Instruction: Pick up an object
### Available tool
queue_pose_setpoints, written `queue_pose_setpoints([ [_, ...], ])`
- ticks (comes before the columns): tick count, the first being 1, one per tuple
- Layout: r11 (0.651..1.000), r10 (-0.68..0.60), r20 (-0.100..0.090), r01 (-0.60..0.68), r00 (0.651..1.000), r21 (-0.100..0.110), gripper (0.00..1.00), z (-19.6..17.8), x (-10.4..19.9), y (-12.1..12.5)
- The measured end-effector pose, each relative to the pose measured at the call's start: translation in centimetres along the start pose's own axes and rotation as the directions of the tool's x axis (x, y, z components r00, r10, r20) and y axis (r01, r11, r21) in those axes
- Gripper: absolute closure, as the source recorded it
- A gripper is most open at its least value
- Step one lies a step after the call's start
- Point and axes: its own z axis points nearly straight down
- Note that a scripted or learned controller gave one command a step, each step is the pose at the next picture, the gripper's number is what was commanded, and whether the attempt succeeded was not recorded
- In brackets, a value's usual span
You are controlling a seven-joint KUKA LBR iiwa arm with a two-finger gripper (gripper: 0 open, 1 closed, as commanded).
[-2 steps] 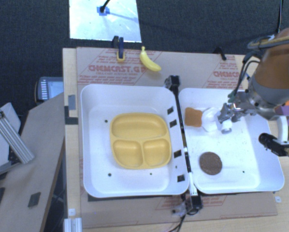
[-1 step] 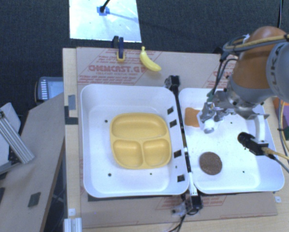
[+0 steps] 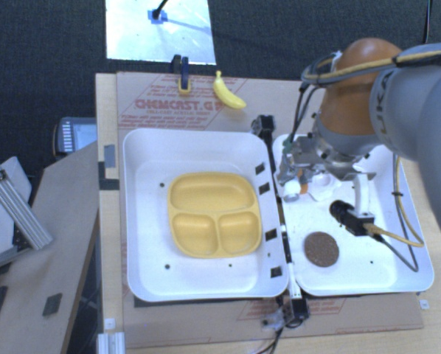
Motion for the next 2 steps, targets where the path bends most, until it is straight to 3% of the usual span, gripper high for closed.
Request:
queue_pose_setpoints([
  [1, 1.0, 0.001, 0.0, -0.001, 1.0, -0.001, 1.0, -0.4, 4.9, 1.8],
  [2, 1.0, 0.002, 0.0, -0.002, 1.0, 0.0, 1.0, -1.3, 9.4, 1.5],
])
